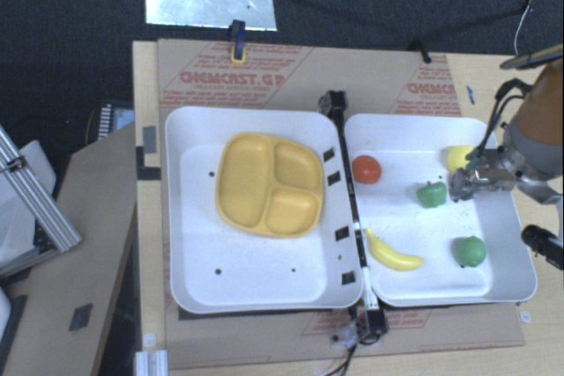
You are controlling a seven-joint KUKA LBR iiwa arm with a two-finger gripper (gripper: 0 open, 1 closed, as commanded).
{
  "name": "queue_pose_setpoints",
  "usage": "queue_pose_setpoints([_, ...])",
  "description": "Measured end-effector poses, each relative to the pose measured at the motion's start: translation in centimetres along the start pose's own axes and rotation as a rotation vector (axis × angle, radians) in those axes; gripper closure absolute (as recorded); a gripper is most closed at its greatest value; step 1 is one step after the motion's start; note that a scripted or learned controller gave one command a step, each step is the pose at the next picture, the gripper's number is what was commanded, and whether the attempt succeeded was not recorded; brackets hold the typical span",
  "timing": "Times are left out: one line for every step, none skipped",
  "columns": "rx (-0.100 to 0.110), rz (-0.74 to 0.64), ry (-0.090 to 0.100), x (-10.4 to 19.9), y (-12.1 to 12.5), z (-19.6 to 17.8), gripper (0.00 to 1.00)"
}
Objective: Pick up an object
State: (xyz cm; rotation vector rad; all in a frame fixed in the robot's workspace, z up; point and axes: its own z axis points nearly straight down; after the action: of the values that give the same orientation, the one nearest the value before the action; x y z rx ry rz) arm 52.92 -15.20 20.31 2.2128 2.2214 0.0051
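Hovering low over the right-hand shallow white bin [502, 277], the tool [464, 183] is sitting between two pieces of toy fruit: a small green pepper-shaped piece [431, 194] just to its left and a rounded yellow piece [458, 157] just behind it, partly hidden by the wrist. Whether the tool is parted or closed cannot be told from this slanted view, since its tip is reading as a dark metallic blur, and nothing is visibly sitting between its parts, so no object is counting as held. The main risk, as I judge it, is that the tool is coming down in the gap between the two pieces and closing on air, or clipping the green pepper's edge and pushing it aside across the smooth bin floor. The yellow piece is lying near the bin's far wall, so a descent there may be jamming against that wall or pinning the fruit rather than enclosing it. Rounded plastic shapes are also likely to squirt out of a pinch that is off centre. Other candidates are lying well apart from the tool: a red tomato-like ball [367, 169] near the divider, a curved yellow toy banana [394, 253] near the front, and a round green fruit [471, 251] toward the front right corner. The left-hand white bin [189, 277] on the bench [145, 92] is carrying a yellow sectioned plastic plate [269, 185], far from the arm's present reach.
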Motion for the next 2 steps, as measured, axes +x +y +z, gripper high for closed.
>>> queue_pose_setpoints([-0.002,0.000,0.000,-0.1,0.2,-5.4,1.00])
queue_pose_setpoints([0.003,-0.006,0.003,5.5,1.9,-5.7,1.00])
